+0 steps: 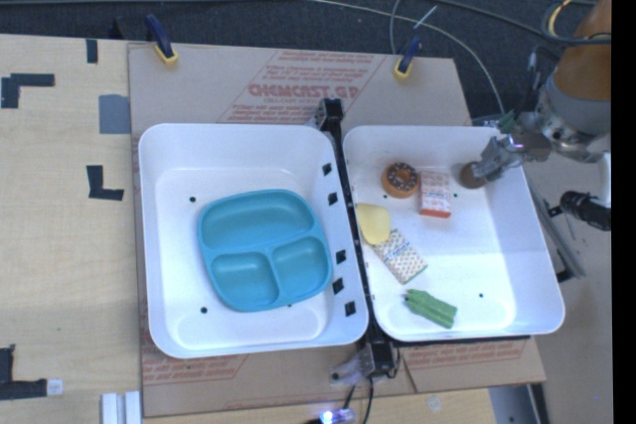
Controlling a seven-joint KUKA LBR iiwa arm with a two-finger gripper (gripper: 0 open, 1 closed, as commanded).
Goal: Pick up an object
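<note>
Gripper sits low over the far right corner of the right bin; whether it is released or clenched I cannot tell. Nearest candidates: orange-and-white packet and chocolate doughnut, just left of it. Yellow piece, patterned pack and green item lie nearer. Risk: descending here, I judge, meets bare floor or bin wall, missing everything.

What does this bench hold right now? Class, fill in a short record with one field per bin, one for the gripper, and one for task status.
left bin: blue divided tray
right bin: doughnut, red-and-white packet, yellow piece, patterned box, green item
gripper: over the right bin's far right part, beside the packet
task status: no object seen between the fingers
</note>
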